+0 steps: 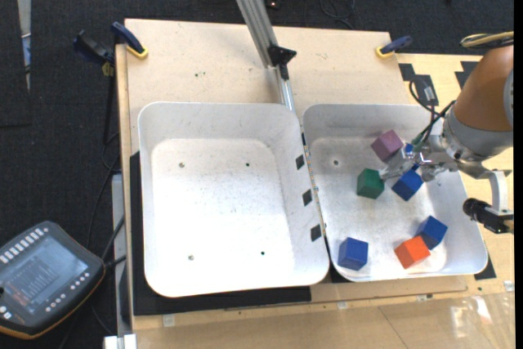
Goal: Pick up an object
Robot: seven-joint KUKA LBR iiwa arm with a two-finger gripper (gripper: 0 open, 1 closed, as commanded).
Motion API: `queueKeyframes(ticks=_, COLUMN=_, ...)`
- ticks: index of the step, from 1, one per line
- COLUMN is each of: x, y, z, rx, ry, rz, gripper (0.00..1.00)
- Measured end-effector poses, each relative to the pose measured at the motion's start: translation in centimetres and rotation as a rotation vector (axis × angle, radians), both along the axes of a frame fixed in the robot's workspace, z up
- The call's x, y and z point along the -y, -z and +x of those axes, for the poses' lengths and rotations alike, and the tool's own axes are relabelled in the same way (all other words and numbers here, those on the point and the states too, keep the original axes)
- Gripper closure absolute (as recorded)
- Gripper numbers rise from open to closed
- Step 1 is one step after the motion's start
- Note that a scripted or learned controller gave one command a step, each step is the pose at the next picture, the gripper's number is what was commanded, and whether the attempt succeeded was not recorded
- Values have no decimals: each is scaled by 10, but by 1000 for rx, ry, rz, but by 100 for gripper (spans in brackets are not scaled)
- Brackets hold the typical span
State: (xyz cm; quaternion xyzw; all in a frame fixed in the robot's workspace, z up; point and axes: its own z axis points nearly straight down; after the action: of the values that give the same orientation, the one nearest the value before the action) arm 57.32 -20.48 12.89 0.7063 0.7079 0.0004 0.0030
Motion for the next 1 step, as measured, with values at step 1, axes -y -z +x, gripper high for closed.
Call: queueKeyframes(ticks=1, x=1, y=12, z=1, rx=4, ry=2, rz=-1, gripper=0)
